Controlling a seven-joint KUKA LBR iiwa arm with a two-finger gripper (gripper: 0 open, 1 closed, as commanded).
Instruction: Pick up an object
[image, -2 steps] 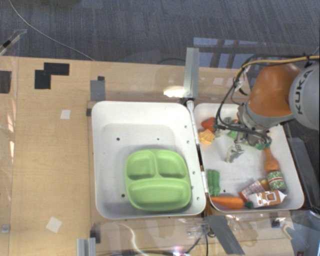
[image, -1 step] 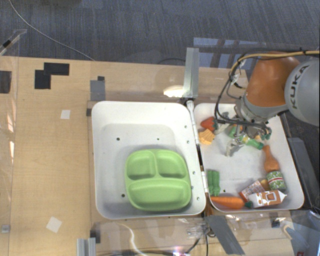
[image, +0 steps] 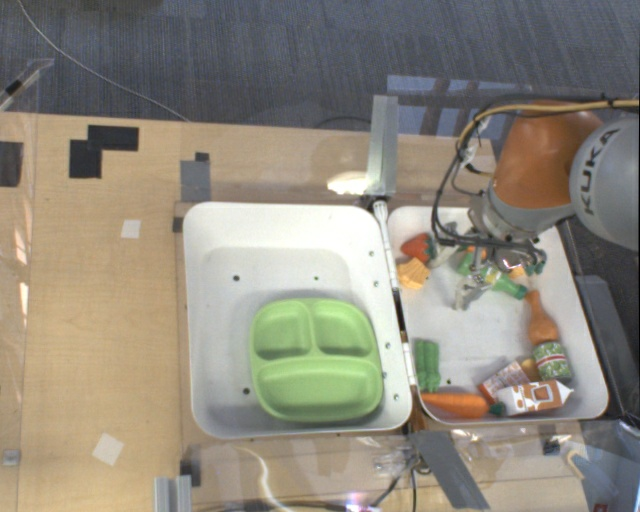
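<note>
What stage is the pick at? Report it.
Done: the gripper is down in the right bin, among the toy food at its far end. In hand: nothing visibly lifted. Left: securing an item, perhaps the green piece beside it, and raising it.

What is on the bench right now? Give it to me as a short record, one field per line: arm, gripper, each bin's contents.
arm: grey KUKA arm with orange band, reaching in over the right bin
gripper: two-finger gripper, low over the upper part of the right bin; grasp cannot be judged
left bin: shallow white left bin holds a green three-compartment plastic plate
right bin: shallow white right bin holds an orange toy carrot, a green toy vegetable, a brown toy bottle, a small white carton, a yellow wedge
</note>
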